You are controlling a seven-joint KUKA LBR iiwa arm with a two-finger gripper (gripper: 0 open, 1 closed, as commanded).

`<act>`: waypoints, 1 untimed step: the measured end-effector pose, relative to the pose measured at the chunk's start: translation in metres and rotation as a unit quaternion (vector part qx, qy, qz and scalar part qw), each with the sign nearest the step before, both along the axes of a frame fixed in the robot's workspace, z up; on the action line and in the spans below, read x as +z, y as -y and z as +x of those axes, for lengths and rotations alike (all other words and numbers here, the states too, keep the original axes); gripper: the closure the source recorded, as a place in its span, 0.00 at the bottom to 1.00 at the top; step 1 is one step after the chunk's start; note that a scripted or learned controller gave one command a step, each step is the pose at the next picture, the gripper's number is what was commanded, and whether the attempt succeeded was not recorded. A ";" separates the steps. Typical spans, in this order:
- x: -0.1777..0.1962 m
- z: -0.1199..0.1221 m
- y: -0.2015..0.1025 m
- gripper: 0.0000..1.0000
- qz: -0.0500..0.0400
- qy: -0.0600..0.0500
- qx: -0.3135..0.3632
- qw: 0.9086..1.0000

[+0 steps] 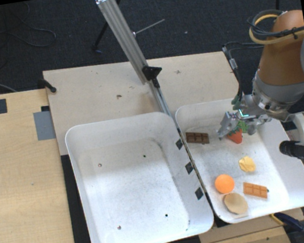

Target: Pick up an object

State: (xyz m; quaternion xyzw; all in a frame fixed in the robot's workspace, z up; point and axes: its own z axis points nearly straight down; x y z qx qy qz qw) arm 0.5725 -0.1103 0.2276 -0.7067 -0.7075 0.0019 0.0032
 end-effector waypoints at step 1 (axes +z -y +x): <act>0.002 0.001 0.001 0.00 0.000 0.002 -0.001 1.000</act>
